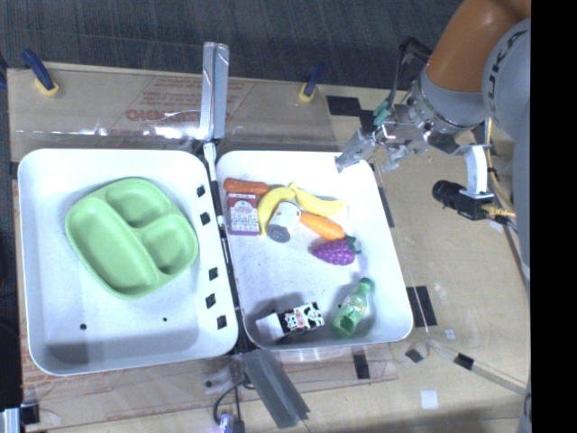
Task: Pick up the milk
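The milk [302,318] is a small carton with black and white cow spots. It lies on its side in the right bin [261,269], close to the near wall, and nothing is touching it. Just beside it, to the right, a green bottle [352,308] leans in the near right corner.

A bit further back sits a bunch of purple grapes [334,253]. An orange carrot [322,225] lies just above the grapes. Next to the carrot is a yellow banana [297,201], and a small grey and white thing [282,225] sits under the curve of the banana. It is too blurry to say what it is. To the left, a little red box [243,215] lies near the wall between the two bins, with a reddish sausage [245,188] at its far end.

The left bin [54,323] holds a green plate [132,235] with three parts in it.

Further back, the claw [361,152] hangs over the far right corner of the right bin, well apart from the milk. It holds nothing. I cannot tell if it is apart or together. The grey and orange arm [473,52] comes in from the right side.
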Controlling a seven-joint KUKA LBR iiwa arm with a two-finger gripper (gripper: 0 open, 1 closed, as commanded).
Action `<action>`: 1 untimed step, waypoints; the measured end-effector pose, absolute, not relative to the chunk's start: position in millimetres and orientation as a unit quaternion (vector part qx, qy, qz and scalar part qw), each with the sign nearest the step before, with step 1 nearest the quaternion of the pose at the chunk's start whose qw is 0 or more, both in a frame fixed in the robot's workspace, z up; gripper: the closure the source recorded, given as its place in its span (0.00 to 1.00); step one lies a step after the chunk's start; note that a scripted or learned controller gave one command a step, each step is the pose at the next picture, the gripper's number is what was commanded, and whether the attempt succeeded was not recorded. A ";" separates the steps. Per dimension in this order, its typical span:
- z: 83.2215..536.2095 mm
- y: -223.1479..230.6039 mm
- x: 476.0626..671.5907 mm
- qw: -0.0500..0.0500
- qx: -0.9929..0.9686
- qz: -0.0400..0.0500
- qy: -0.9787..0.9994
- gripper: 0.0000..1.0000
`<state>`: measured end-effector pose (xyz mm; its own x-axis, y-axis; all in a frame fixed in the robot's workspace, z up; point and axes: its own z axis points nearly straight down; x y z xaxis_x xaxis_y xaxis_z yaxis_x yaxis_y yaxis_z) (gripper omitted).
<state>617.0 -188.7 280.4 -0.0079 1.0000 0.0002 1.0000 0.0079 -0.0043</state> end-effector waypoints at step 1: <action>146.0 -210.2 570.6 0.001 -0.708 0.001 -0.706 0.00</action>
<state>570.6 -210.2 146.0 0.0029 1.0000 -0.0006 1.0000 -0.0029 -0.0036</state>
